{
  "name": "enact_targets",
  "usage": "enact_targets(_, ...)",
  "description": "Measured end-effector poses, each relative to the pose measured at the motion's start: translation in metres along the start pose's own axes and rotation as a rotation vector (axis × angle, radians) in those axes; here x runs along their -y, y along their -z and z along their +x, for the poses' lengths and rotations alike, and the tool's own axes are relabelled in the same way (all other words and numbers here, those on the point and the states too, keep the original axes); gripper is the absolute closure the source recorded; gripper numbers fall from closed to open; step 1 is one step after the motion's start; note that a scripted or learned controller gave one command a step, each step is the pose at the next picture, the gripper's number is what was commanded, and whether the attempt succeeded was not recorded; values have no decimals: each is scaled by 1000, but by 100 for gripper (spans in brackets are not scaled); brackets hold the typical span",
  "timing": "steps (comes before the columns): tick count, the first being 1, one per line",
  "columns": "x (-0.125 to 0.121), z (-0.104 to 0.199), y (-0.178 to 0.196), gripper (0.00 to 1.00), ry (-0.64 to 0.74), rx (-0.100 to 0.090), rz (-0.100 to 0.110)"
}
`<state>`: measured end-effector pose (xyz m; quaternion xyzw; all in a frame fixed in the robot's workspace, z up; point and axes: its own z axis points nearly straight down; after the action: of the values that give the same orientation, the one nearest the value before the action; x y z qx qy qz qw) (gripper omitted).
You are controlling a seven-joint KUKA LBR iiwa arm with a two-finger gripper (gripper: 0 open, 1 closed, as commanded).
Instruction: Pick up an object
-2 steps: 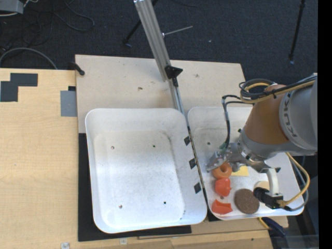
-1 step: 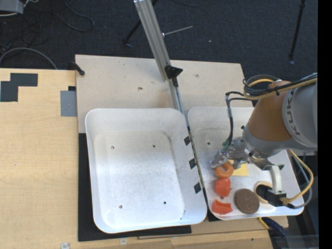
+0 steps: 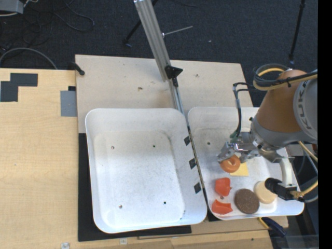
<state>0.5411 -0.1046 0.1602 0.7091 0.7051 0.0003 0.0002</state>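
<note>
Nearest the camera, at the front of the right bin [image 3: 212, 126], lies a flat red piece [image 3: 222, 207], with a brown disc [image 3: 247, 201] just beside it and a cream puck [image 3: 264, 192] touching the disc's far side; a little further in sits a red block [image 3: 222, 185], apart from the flat piece; beyond that a yellow wedge [image 3: 240, 170] lies against the orange round object [image 3: 231, 164], which is roughly mid-bin, toward its right half; my end effector [image 3: 234, 150] is low over the orange round object and seems to touch its top, but from this angle I cannot tell whether it is open or closed, nor whether it has any grip on the thing; my arm [image 3: 280, 113] reaches in from the right above it; the left bin [image 3: 135, 160] sits alongside, the two rims meeting at black clips; further back the pale worktop [image 3: 129, 82] carries a slanted aluminium rail [image 3: 155, 35].
</note>
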Motion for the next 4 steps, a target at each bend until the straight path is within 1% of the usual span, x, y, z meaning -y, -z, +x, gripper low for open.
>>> enact_targets(1,-1,0,63,100,6,1,-3)
enact_targets(2,-2,-1,111,100,6,0,-2)
enact_targets(3,-7,48,99,100,9,-2,5)
enact_targets(4,-18,97,102,100,10,-2,4)
